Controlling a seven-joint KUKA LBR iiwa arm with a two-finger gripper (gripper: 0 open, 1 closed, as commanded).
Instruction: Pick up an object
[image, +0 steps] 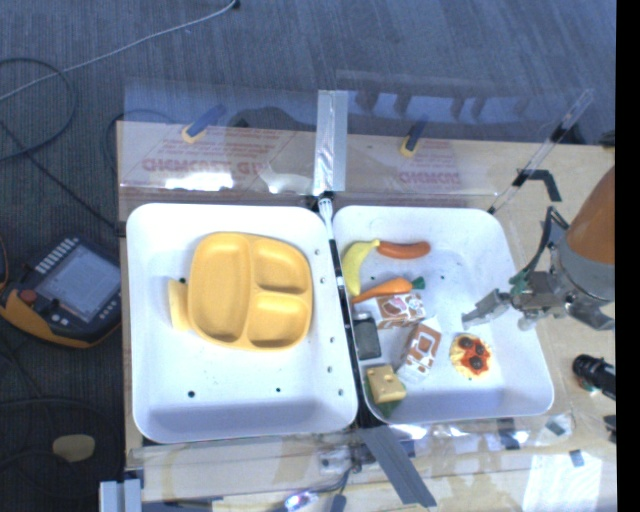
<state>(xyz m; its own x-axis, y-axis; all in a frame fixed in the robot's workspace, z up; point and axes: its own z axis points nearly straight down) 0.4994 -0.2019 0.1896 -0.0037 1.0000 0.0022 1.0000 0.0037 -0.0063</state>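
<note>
Arm (590, 245) cut off at right, end effector (485, 308) above right bin (450, 225), finger state unclear, perhaps released

Two white bins (150, 400) — one yellow tray (250, 290), one banana (357, 264), two carrots (400, 250), one pizza slice (471, 355), one sponge cube (385, 384)

glossy white plastic bins (240, 425), smooth matt yellow tray (250, 290), perhaps plastic, grey carpet (60, 150)
</note>
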